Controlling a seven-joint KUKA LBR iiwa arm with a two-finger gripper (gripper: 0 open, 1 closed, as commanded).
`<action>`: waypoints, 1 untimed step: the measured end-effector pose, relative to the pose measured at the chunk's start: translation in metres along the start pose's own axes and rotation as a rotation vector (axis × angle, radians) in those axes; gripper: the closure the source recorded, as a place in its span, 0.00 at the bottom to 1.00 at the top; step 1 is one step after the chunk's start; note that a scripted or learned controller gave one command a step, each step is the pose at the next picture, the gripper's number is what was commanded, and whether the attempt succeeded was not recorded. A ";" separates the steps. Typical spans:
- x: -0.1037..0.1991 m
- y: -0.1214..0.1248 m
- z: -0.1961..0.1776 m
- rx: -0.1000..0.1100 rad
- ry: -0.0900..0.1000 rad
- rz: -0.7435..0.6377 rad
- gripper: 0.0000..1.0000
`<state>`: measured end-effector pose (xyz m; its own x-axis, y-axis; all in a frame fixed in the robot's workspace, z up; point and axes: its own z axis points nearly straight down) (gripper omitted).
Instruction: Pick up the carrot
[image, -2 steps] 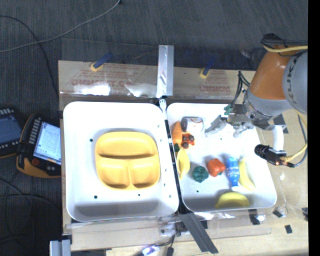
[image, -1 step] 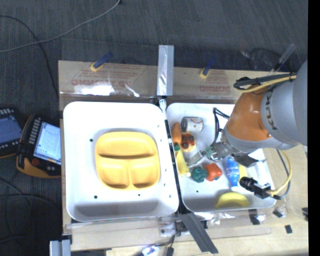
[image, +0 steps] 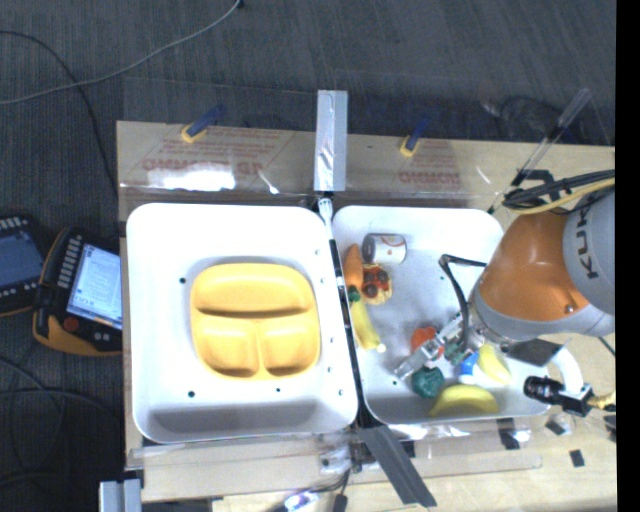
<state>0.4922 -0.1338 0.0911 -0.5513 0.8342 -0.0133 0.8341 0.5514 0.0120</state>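
Overhead view of the table with two white bins. The left bin (image: 150, 330) carries a yellow compartment tray (image: 257, 317). The right bin (image: 480, 225) carries the toy foods. The carrot (image: 353, 267), the task's thing, lies along the bin's left wall, near the dividing rim, with a small can (image: 385, 248) just beside its upper end and a dark-and-orange toy (image: 376, 284) touching its right side. A yellow piece (image: 364, 327) lies below it.

The gripper (image: 432, 350) sits low in the right bin, well apart from the carrot, among a red piece (image: 424, 336), a green piece (image: 428, 382) and a banana (image: 463, 399). Whether the jaws stand wide or narrow cannot be told from this view; nothing is seen between them.

To do the step well, the arm probably needs to lift clear of the clutter, travel toward the upper left of the bin, and turn the jaws across the carrot's short width. The wall and the neighbouring toy leave little room, so a mid-body approach from straight above seems safest.
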 end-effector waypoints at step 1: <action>0.022 0.012 0.000 0.001 -0.005 -0.187 0.00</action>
<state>0.4896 -0.1090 0.0914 -0.6968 0.7170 -0.0205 0.7170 0.6970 0.0080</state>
